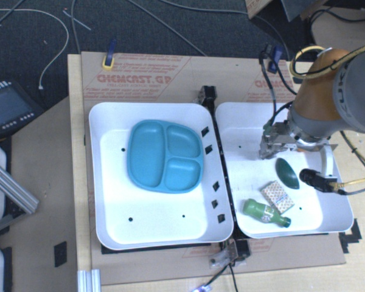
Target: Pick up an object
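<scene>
In the right bin (243, 117) lie three small objects: a dark green oval piece (286, 171), a patterned square packet (276, 196) and a green bottle (264, 212) on its side. My gripper (272, 146) hangs over the bin's middle, just up and left of the dark green piece. The wrist hides its fingers. A blue divided plate (165, 156) lies in the left bin (109, 163).
The arm's orange band (319, 93) and grey body reach in from the right over the right bin's far edge. A black clip (207, 94) sits on the divider between the bins. Cables trail across the dark floor behind the bench.
</scene>
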You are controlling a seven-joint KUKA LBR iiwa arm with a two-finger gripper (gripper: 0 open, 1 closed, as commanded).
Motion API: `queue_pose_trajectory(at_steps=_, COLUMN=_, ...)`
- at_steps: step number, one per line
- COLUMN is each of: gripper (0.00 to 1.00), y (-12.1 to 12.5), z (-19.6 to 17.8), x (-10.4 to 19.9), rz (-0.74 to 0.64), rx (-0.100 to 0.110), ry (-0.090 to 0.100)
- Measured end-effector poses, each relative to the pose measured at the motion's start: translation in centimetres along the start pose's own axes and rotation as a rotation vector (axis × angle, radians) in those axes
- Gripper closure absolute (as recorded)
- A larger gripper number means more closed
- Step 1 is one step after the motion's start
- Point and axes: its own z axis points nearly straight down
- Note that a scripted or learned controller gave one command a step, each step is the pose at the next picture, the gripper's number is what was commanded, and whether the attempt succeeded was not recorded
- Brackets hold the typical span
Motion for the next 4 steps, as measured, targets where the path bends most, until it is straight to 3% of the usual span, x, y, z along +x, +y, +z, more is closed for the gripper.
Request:
queue_pose_trajectory(at_steps=2, gripper=1.00, y=0.1, z=-11.7, x=0.1, rz=-0.003, rx=-0.007, ry=-0.003)
queue_pose_trajectory(at_steps=4, gripper=1.00, y=2.7, z=-13.5, x=11.2, rz=-0.008, rx=-0.002, ry=0.001)
